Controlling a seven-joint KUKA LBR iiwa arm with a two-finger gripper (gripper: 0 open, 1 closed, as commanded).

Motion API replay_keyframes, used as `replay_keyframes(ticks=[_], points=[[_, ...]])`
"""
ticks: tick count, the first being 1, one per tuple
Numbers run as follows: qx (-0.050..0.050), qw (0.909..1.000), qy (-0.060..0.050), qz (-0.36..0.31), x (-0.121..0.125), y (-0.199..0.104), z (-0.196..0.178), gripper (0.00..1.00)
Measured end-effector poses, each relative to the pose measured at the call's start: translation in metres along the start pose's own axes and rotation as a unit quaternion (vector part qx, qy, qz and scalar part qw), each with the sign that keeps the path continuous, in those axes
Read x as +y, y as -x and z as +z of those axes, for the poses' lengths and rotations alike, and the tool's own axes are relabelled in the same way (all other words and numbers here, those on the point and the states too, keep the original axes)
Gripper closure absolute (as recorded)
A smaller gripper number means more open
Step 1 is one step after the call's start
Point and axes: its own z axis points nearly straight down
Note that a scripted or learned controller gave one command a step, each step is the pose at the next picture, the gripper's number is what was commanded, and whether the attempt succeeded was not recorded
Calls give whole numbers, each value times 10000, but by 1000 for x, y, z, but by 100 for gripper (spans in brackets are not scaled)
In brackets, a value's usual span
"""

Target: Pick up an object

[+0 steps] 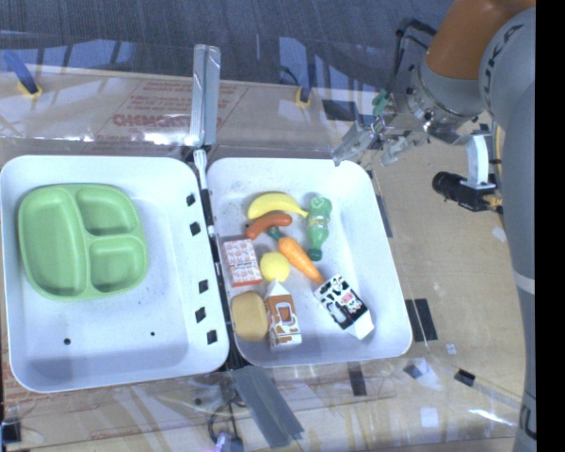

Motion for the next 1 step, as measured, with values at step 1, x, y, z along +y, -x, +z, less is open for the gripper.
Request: replay_keyframes(ticks=[1], points=[[8,9969,-8,783,-11,-10,143,0]])
